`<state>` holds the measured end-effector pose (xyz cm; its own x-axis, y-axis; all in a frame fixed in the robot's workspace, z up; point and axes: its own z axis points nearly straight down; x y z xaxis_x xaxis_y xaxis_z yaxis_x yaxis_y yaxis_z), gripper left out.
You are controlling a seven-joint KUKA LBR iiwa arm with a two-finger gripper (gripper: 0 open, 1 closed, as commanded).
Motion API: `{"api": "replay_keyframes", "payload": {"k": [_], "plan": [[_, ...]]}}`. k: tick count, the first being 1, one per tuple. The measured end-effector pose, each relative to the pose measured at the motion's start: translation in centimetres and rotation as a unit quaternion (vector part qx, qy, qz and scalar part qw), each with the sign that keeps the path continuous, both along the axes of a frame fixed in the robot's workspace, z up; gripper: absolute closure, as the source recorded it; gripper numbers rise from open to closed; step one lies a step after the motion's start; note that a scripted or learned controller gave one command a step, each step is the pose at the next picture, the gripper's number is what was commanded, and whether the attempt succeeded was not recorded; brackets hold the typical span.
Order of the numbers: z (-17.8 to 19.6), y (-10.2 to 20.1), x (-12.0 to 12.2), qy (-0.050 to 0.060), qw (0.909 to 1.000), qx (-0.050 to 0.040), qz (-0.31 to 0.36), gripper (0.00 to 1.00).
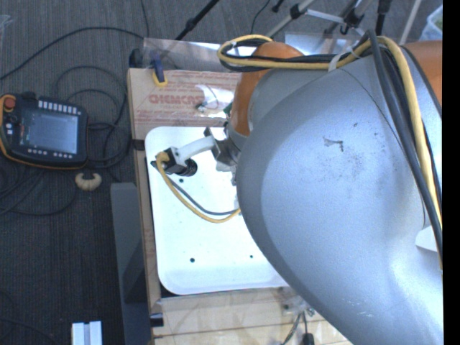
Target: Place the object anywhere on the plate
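Note:
The grey arm (338, 171) fills the right half of the view and covers much of the bench. Its orange band (248, 99) sits above the wrist, over the back of the left white bin (194, 257). My gripper (224, 153) is mostly tucked under the arm's bulk at the bin's upper right. From it a white bracket (192, 149) with a black and yellow tip (172, 162) sticks out to the left over the bin floor. A yellow cable (194, 205) loops from that tip back under the arm.
A cardboard sheet (180, 99) lies behind the bin. On the dark carpet to the left are a teach pendant (43, 131), a small tape roll (89, 181) and loose cables. Tripod legs (316, 2) stand at the back.

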<state>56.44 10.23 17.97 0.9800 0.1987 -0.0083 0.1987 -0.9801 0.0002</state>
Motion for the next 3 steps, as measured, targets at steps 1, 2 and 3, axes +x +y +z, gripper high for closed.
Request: {"api": "replay_keyframes", "payload": {"k": [1, 2, 3], "plan": [[-8.9, 5.0, 2.0, -0.001, 0.997, 0.0006, 0.077, 0.0], [-8.5, 4.7, 1.9, 0.005, 0.9972, 0.0003, 0.075, 1.0], [-8.3, 11.6, 2.1, 0.003, 0.9906, -0.0078, 0.136, 1.0]]}}
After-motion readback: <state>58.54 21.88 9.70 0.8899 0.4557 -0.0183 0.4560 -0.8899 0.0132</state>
